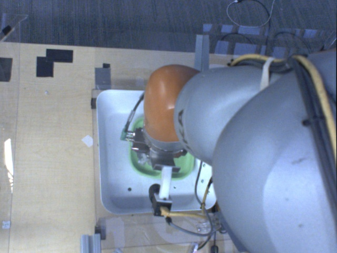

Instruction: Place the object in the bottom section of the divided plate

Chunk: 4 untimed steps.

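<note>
The arm (253, 141) covers most of the right half of the camera view and is cut off by the right and bottom edges. It hides the right-hand bin altogether, apart from a white sliver (206, 179) beside the cables. The green divided plate (138, 165) in the left bin (113, 141) shows as no more than a rim around the wrist; its sections lie under the orange band (163, 101). The gripper sits below the wrist, out of sight, so its fingers cannot be judged. The object cannot be made out. The left bin's right edge is covered.
</note>
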Tool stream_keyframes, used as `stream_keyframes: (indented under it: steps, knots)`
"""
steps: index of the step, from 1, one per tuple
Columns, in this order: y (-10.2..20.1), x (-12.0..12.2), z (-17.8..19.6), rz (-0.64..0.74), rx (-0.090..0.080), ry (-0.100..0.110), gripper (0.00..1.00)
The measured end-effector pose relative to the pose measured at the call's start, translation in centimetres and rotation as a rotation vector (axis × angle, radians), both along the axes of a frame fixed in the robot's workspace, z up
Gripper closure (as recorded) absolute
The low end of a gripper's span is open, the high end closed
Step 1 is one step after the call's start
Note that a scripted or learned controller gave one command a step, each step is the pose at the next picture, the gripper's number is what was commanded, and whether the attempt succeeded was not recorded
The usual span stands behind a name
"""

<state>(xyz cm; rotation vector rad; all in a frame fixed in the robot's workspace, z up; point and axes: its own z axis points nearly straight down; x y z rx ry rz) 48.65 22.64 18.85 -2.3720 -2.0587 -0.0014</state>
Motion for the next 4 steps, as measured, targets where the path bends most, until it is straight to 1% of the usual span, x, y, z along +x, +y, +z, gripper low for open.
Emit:
stream_keyframes:
  steps: [1, 2, 3, 4]
  knots:
    - [0.0, 0.0, 0.0, 0.000, 0.000, 0.000, 0.00]
    - [0.9, 5.9, 14.2, -0.189, 0.001, -0.003, 0.00]
    - [1.1, 5.9, 15.2, -0.178, 0.001, -0.004, 1.00]
    - [1.2, 6.0, 16.2, -0.168, 0.002, -0.006, 1.00]
